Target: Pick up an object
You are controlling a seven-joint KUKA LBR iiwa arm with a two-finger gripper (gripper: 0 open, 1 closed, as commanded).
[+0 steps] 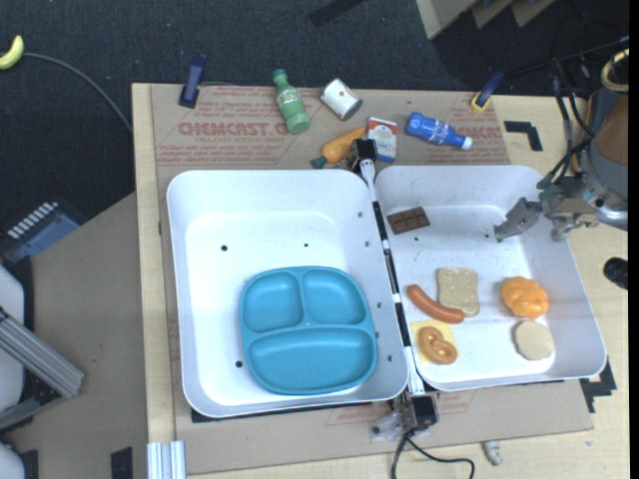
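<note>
**Gripper over the right bin's far side, food pieces below**

We see two white bins side by side on the bench. The left bin [200, 228] holds a blue divided plate [308, 329] with three compartments, lying toward the near side. The right bin [569, 297] holds the small play-food pieces: a brown chocolate bar [407, 221] near the dividing edge at the far side, a red sausage [434, 304] touching a slice of toast [458, 290], a pretzel on a yellow patch [435, 343] just below the sausage, an orange lump like a croissant [524, 296], and a pale round piece [534, 340] just below that.

The arm comes in from the right, and the gripper [511, 224] sits above the far right part of the right bin, well apart from the food. Its grey fingers point left toward the bin's middle; we cannot tell how far apart they stand, and we see nothing between them.

Beyond the bins, on the brown board, lie a green bottle [292, 103], a small white can [340, 99], a blue bottle [437, 131], a small carton [381, 138] and an orange carrot-like piece [339, 149]
</note>
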